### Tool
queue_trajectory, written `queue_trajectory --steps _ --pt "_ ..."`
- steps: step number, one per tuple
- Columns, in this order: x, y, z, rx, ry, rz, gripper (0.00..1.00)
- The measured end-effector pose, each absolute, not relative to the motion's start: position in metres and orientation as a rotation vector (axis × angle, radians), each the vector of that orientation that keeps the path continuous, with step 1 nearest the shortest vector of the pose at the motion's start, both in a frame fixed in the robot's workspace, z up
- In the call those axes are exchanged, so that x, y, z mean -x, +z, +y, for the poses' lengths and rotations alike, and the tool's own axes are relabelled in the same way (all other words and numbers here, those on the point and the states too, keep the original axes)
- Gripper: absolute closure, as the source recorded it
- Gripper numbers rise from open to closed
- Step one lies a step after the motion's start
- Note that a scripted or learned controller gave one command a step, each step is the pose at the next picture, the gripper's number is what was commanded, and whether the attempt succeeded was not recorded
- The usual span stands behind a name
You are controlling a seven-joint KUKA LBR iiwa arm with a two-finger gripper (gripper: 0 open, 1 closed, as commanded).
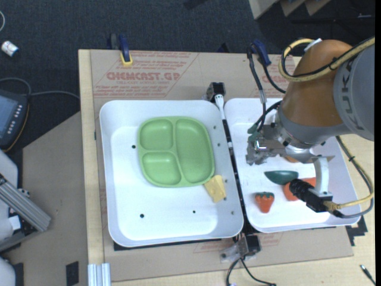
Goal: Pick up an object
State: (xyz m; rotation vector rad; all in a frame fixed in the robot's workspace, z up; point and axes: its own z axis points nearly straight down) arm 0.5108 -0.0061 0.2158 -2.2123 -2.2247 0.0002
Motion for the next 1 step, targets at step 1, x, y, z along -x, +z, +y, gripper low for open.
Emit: queue_trajectory --steps 1 --pt "-0.5119 0.2309 0.0465 2.215 -0.004 -2.229 1.0"
